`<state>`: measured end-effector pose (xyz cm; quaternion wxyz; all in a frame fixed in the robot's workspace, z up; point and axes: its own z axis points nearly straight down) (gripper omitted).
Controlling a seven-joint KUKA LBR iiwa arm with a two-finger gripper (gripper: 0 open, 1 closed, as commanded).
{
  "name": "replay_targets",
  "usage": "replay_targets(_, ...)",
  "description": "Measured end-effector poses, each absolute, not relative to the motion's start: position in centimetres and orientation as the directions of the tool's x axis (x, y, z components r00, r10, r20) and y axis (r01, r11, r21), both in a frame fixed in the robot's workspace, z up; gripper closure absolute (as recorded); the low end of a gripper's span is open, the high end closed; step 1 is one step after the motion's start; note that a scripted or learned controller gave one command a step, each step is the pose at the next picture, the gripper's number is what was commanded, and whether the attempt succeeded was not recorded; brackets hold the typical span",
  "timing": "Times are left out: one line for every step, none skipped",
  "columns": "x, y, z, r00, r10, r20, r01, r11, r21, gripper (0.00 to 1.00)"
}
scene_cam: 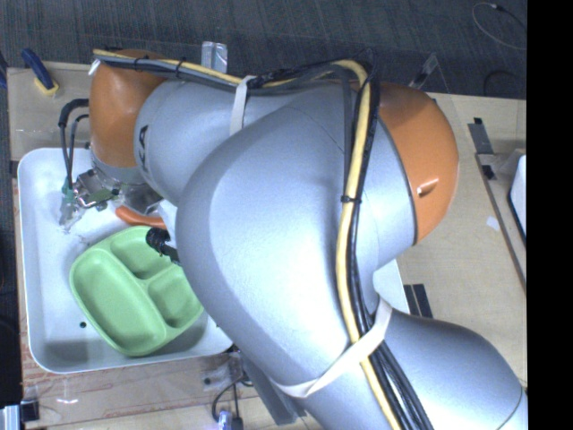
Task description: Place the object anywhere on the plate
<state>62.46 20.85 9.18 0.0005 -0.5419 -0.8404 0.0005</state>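
A light green divided plate [125, 298] lies in the left white bin [36, 267], toward its front. My gripper [73, 206] hangs over the bin's back left part, just beyond the plate's far rim and a little left of it. A small orange object [136, 213] pokes out from under my wrist, close to the plate's far edge. Most of it is hidden, and I cannot tell whether it lies in the bin or is held. The arm's bulk covers the plate's right side.
The grey arm [295, 240] with its orange band [116, 115] spans the middle and hides the right bin. Bare bin floor shows left of and in front of the plate. A blue-handled tool [38, 70] lies on the bench at the back left.
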Motion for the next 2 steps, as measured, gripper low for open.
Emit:
replay_targets(59.9,18.3,14.7,-0.332,0.943,0.001,0.943,0.332,-0.004,0.0)
replay_targets(51.3,16.1,9.1,-0.519,0.855,0.001,0.855,0.519,-0.004,0.0)
